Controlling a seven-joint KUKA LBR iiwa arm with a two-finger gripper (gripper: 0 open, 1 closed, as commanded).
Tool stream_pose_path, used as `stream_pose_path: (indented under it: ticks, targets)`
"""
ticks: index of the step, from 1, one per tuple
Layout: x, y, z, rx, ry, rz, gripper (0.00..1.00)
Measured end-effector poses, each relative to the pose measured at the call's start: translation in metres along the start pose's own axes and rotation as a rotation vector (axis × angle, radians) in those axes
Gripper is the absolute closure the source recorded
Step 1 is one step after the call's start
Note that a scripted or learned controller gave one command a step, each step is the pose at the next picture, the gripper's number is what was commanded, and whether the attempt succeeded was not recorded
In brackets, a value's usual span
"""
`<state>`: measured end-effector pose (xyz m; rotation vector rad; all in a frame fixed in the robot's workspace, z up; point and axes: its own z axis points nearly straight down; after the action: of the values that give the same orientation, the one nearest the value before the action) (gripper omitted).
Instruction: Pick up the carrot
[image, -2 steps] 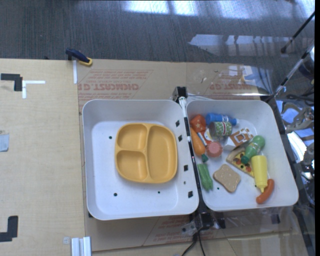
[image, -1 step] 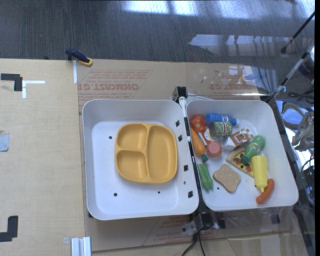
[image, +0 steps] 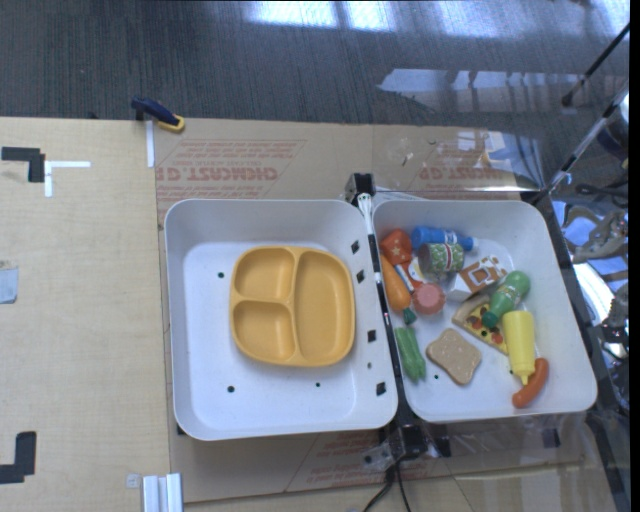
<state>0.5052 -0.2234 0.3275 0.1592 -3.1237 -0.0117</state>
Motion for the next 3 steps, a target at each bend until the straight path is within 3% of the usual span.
stream_pose_path:
  ticks: [1, 2, 3]
  targets:
    - [-0.0025, -0.0013, -0.0046, -0.002, 0.003, 0.0, 1.0]
    - [-0.0025, -0.0012, -0.0046, -0.002, 0.004, 0.0, 0.0]
    - [-0.005, -0.0025, -0.0088, -0.004, 0.007, 0.0, 1.0]
